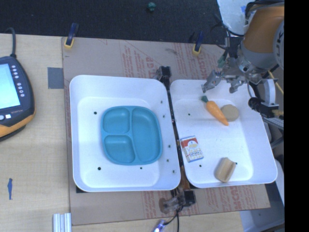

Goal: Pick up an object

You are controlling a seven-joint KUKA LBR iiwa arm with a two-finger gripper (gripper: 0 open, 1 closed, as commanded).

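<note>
From my remote station I looked down on a bench carrying two shallow white bins side by side. The left bin (82, 129) held a blue divided plate (131, 135) with three compartments, lying flat near its middle. The right bin (263, 149) held four things: a carrot (217, 112) lying at a slant near the far side, a round tan piece (230, 112) touching the carrot's right side, a small red and white carton (191, 148) lying flat near the left wall, and a tan block (224, 169) near the front edge, well apart from the carrot. The grey arm with its orange band (263, 25) reached in from the right, and its gripper (223, 82) hung above the far end of the right bin, just beyond the carrot's green tip. Its two fingers stood spread apart with nothing between them. A handheld control pendant (12, 98) lay on the bench to the left of the bins
</note>
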